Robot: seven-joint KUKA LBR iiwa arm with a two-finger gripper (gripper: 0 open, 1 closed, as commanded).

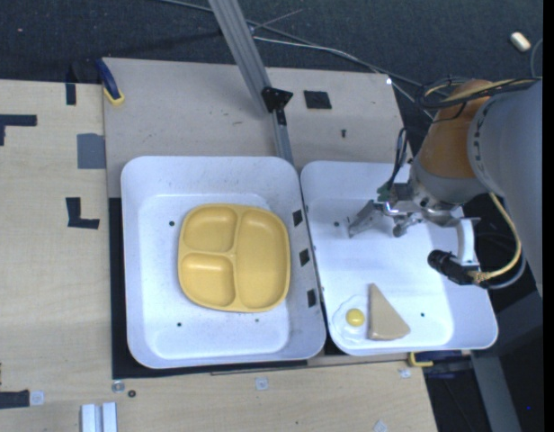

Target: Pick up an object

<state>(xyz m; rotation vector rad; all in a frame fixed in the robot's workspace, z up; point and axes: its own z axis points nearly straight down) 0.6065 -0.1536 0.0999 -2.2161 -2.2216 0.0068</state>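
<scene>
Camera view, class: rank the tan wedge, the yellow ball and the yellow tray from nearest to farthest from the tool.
1. Tan wedge: right bin, near edge, below the tool.
2. Yellow ball: right bin, just left of the wedge; close to it in rank.
3. Yellow tray: left bin, farthest.

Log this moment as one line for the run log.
arm: over right bin | claw: above bin floor, holding nothing | right bin: yellow ball, tan wedge | left bin: yellow divided plate
</scene>
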